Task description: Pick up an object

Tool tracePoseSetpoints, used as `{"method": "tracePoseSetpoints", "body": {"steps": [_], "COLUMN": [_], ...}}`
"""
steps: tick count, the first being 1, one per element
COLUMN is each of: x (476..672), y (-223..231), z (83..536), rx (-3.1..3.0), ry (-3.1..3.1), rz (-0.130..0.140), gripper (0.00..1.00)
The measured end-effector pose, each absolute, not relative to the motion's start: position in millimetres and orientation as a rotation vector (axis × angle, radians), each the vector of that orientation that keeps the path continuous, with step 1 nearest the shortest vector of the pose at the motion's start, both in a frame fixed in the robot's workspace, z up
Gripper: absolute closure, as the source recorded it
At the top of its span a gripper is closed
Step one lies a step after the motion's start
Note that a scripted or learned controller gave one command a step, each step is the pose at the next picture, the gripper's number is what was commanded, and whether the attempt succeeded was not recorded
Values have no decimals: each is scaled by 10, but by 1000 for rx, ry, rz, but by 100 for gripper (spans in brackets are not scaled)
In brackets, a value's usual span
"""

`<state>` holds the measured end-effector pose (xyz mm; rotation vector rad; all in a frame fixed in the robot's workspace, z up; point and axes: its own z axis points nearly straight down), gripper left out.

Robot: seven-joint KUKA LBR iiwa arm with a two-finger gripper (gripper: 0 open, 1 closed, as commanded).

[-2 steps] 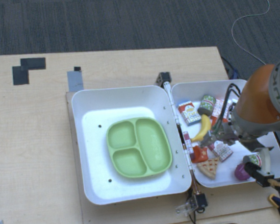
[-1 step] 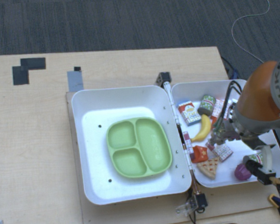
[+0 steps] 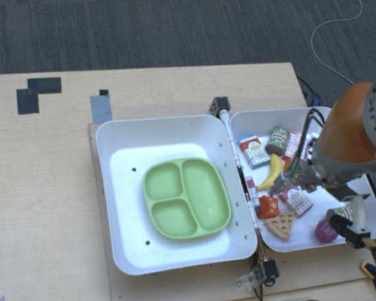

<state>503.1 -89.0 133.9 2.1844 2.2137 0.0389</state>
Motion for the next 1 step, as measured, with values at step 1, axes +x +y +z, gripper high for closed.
{"method": "tracePoseSetpoints", "body": {"steps": [1], "x": [5048], "y": [-880], "z": [1444], "rx": [2177], "ry": [2217], "rz": [44], "gripper": [100]}}
